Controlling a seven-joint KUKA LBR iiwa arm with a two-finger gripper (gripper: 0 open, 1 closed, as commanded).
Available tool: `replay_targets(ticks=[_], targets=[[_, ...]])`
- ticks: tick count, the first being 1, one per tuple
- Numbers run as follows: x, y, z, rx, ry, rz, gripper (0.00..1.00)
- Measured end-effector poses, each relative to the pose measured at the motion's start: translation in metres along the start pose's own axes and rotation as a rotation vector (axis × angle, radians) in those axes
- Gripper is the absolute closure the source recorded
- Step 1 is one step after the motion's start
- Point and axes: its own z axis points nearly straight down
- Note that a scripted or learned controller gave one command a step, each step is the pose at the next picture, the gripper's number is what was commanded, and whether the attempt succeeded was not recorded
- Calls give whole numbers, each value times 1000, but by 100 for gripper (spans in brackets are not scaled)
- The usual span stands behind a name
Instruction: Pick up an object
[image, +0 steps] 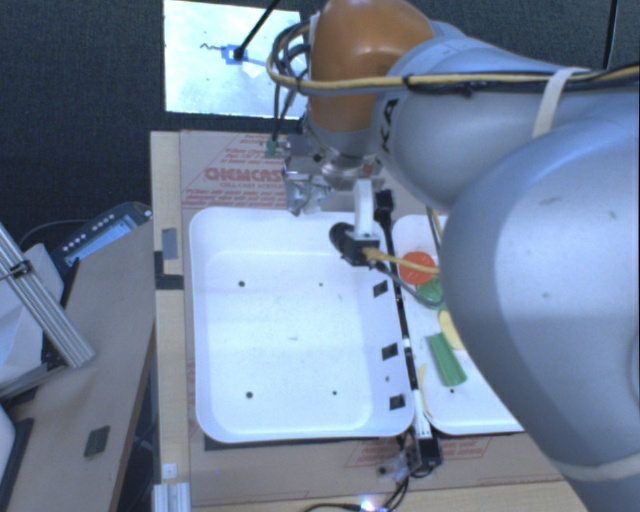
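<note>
My gripper hangs over the far edge of the left white bin, near its back rim, with nothing seen in it. The right bin holds an orange-red round object, a green round object just in front of it, a yellow piece and a green stick. The large grey arm covers much of the right bin.
Cardboard with red print lies under and behind the bins. A grey device and metal rails sit on the bench to the left. Black clips line the divide between the bins.
</note>
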Motion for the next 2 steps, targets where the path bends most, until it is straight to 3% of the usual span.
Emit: replay_targets(ticks=[1,2], targets=[[-11,-63,93,20,-4,5,100],[-8,-94,146,12,-2,5,100]])
